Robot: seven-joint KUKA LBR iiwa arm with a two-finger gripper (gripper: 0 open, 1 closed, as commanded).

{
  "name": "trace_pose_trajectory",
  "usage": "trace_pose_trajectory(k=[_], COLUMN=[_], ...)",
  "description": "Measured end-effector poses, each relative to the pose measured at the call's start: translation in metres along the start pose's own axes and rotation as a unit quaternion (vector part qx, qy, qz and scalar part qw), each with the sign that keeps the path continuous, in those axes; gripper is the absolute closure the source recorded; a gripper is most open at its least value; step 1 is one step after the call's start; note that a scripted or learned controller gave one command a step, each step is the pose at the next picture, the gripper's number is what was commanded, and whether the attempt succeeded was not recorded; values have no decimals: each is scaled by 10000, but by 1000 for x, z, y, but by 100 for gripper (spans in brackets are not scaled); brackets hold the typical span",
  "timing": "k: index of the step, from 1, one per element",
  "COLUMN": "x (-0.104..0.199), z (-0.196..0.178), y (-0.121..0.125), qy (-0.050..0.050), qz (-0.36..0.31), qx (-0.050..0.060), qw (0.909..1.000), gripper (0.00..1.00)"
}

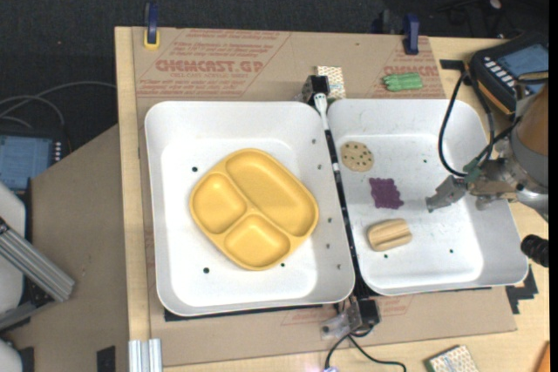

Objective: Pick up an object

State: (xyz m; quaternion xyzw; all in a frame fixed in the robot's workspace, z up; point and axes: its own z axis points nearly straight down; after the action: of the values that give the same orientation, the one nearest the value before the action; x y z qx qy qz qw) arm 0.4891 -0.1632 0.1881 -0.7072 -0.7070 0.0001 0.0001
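Observation:
Three small objects lie in the right white bin (440,261): a round speckled cookie (357,156) at the upper left, a purple grape-like piece (384,192) in the middle, and a tan bread roll (389,234) below it. My gripper (440,196) hangs low over the bin's right half, reaching in from the right. It is to the right of the purple piece, with a gap of bare bin floor between them. Nothing is seen in its grasp.
The left white bin (174,144) holds a yellow divided plate (253,206). A green object (402,83) lies on the bench behind the right bin. A black cable (447,131) loops above the gripper. The wall between the bins runs down the middle.

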Motion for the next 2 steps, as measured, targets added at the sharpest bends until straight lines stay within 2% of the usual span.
trace_pose_trajectory(k=[1,2], x=[48,55], z=[109,103], y=[62,113], qy=[6,-6], qz=[-33,-18], qx=[-5,-31], qw=[10000,10000], gripper=[0,0])
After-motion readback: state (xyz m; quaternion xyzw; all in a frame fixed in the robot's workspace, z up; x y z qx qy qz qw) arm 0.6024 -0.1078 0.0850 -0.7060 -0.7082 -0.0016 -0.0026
